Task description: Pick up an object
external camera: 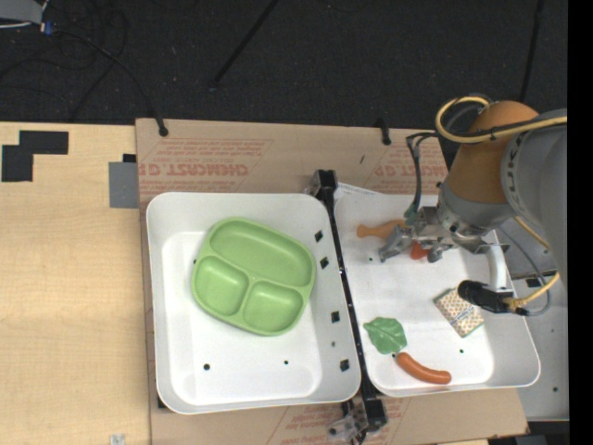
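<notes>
At centre right of the frame, the gripper point(408, 246) hangs low over the upper part of the right bin point(505, 374), with an orange toy piece point(380, 232) just to its left and a small red item point(419, 248) right beside its fingertips — whether the fingers are spread or closed cannot be told from this angle, and nothing is visibly held between them. The orange piece is the likeliest target. It looks like a small, light, rigid plastic toy with a smooth and probably slippery skin; a grasp across its narrow middle should hold best. Lower in the same bin lie a green leaf-shaped piece point(384, 333), a sausage-shaped toy point(424, 370) just below it, and a patterned block point(460, 312) near the right wall. These sit well apart from the gripper, so the approach is open. The left bin point(176, 378) carries a green divided plate point(253, 275). Both bins are shallow, white and smooth — objects may slide when nudged. The bins rest on a cardboard sheet point(241, 160) on a pale bench point(65, 295), with dark floor beyond.
</notes>
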{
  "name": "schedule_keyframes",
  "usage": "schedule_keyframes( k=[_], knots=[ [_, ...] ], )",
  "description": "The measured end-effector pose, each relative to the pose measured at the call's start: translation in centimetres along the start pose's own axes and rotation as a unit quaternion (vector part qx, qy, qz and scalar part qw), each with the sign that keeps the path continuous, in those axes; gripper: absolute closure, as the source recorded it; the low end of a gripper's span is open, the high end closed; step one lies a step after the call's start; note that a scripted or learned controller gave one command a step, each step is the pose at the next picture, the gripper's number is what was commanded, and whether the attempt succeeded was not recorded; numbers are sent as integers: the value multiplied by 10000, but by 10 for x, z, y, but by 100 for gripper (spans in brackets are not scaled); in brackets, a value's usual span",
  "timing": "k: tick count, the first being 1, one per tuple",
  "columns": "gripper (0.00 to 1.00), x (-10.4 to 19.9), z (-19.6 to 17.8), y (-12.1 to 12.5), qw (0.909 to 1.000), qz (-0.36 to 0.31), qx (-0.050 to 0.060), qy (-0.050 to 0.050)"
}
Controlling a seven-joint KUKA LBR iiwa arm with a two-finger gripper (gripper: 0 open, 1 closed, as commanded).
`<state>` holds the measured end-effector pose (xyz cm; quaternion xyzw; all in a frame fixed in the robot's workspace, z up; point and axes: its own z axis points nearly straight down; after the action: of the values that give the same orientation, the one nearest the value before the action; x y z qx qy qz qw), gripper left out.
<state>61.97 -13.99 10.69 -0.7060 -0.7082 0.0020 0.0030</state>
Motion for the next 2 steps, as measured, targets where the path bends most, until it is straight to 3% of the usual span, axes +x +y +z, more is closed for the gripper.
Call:
schedule_keyframes(
  k=[1, 2],
  knots=[
    [100, -1, -13, 1, 10000, 8, -10, -3],
    [100, -6, -75, -1, 10000, 25, -47, -11]
  ],
)
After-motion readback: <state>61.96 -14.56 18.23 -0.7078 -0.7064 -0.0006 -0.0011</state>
